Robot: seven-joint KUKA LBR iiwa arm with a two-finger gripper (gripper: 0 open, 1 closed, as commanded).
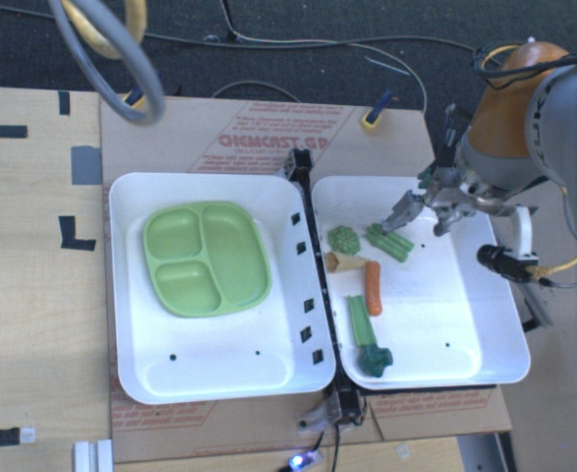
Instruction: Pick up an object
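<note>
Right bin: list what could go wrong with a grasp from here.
The hand hovers beside the green celery piece, which lies close to the broccoli floret and the orange carrot; closing there may nudge neighbours or catch two things. The pieces are small and low, so a grasp could slip.

Dark carpet [298,8] beyond wooden bench [32,264]

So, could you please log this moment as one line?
gripper: open, over right bin | nearest: celery piece | held: nothing | green plate: left bin
</note>
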